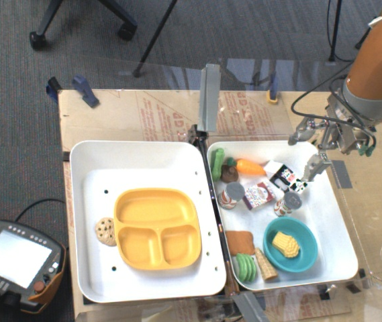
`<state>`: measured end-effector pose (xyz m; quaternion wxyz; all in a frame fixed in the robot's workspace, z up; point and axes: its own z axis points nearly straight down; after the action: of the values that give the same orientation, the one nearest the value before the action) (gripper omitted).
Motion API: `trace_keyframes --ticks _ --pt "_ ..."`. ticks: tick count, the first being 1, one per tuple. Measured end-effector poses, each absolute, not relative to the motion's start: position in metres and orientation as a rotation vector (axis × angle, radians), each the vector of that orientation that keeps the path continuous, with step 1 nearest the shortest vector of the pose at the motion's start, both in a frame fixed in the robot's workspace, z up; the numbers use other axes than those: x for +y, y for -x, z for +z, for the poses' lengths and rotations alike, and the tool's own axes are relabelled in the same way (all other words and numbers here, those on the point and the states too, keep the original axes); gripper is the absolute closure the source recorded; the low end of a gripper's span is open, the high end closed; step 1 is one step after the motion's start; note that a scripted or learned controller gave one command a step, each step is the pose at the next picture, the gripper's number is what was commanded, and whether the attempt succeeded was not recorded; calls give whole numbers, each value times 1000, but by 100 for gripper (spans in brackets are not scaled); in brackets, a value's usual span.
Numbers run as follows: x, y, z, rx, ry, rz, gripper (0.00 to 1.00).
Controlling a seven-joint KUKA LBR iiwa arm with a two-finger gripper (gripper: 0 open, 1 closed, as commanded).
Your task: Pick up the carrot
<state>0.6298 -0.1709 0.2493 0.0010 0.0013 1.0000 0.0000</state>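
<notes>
Carrot (250, 167) lies in the right bin (331, 220), up near the far rim, orange body with its green top pointing left toward the divider. It rests flat on the bin floor, untouched. Just to its left: a green vegetable (217, 164) and a small brown item (229, 174). Just to its right: a black-and-white box (284, 177).

My tool (318, 161) hangs over the far right corner of the same bin, above the floor, to the right of the carrot and apart from it. One finger reaches down toward the black-and-white box; from this slant I cannot tell how the tool is set, released or clenched. Nothing shows between the fingers.

Progress, as I judge it: nothing done yet. No grasp, no lift. The approach itself looks unfinished, since I am offset to the right of the target.

Left to do: shift left until I am over the carrot's middle, turn to cross its narrow width, descend, close, raise.

Concern: neighbours crowd both ends of the carrot, so a grip across the mid-body looks safest.

Left bin (83, 180) holds a yellow tray (157, 237) and a cookie (105, 231); not involved.
</notes>
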Motion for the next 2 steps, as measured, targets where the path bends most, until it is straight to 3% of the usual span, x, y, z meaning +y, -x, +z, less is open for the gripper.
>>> trace_keyframes --ticks 1,2 --pt "-115 -639 191 3138 186 6 0" --pt "-79 -642 83 3151 -13 5 0"
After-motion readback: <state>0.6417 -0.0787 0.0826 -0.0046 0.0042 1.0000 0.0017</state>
